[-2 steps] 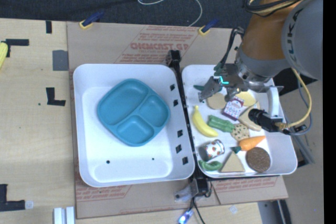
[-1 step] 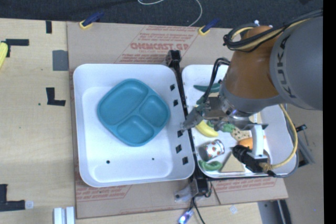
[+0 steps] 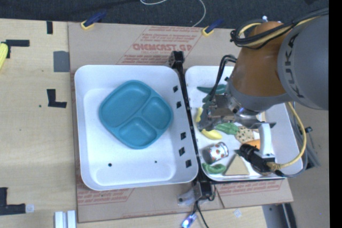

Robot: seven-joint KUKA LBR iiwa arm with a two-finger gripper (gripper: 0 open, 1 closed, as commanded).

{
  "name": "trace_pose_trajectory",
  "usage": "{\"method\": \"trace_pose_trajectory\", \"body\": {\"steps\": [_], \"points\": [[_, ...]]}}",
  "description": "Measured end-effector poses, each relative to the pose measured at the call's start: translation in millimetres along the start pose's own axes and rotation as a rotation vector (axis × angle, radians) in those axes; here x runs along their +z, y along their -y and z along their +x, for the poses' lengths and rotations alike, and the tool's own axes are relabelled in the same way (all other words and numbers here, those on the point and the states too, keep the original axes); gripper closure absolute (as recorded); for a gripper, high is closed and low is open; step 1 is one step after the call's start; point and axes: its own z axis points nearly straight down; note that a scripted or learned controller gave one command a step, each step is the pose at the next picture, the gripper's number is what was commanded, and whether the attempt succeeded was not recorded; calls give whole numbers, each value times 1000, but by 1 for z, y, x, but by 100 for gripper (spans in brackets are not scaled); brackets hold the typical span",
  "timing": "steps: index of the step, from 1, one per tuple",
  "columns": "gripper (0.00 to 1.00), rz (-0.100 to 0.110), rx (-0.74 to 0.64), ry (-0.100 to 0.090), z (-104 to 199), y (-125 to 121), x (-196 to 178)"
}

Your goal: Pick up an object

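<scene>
Arm (image 3: 267, 69) is in from the right, low over the right bin (image 3: 288, 131), wrist parked above the toy pile. Claw (image 3: 220, 110) sits at the left side of that pile, just above a yellow piece (image 3: 212, 134) and a green piece (image 3: 231, 128); can't tell its state from here, the wrist body and cabling block the business end. Candidates are all in the right bin: yellow and green bits near the divider, a speckled tan item (image 3: 246, 133), a shiny round thing (image 3: 216, 153), a green ring (image 3: 214, 169) toward the front edge. Left bin (image 3: 88, 115) carries only a blue sectioned tray (image 3: 136, 114), well apart from the arm. Progress call: approach looks done, grasp unconfirmed, nothing visibly lifted. Remaining, in my estimate: secure one item, raise it clear of the bench. Clutter is tight, so a multi-item snag or a slip looks plausible.
</scene>
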Motion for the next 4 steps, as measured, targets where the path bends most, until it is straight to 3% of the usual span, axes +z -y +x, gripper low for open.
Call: {"method": "trace_pose_trajectory", "body": {"steps": [1, 3, 4], "points": [[100, -11, -5, -2, 46, 10, -93], [100, -8, -3, -1, 89, 10, -180], [100, -10, 5, 1, 28, 10, -249]]}}
